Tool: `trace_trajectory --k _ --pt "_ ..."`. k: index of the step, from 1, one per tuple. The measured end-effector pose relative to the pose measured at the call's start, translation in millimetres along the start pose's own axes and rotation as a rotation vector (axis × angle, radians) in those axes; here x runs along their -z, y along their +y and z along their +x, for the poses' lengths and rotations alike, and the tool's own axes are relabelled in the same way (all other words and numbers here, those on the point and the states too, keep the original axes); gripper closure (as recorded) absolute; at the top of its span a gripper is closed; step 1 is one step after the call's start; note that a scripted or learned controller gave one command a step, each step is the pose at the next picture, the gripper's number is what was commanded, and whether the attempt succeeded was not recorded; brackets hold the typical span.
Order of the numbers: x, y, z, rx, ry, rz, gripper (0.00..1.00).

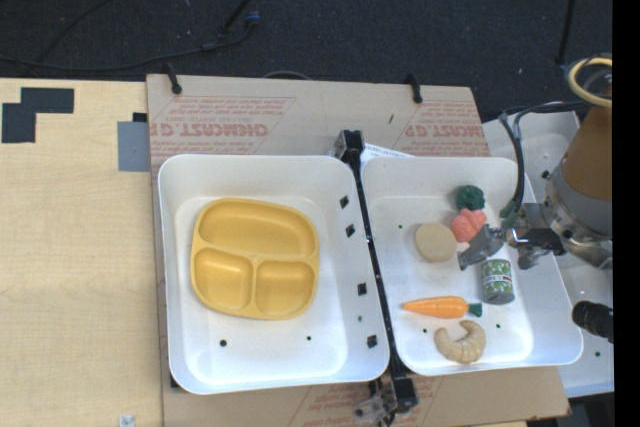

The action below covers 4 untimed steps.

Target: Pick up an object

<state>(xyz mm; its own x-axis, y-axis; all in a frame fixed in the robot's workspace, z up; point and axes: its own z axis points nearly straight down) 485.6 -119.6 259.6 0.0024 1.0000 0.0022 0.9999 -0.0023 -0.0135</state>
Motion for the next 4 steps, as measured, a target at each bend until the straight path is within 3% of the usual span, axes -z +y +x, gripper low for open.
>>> trace_trajectory --k 1,2,4 --pt "5 2 0 0.002 -0.001 -0.009 0.0" --pt "-46 -3 -9 0.001 0.0 -0.005 0.0" --pt "-153 -7 1 0.002 0.001 -0.004 0.0"
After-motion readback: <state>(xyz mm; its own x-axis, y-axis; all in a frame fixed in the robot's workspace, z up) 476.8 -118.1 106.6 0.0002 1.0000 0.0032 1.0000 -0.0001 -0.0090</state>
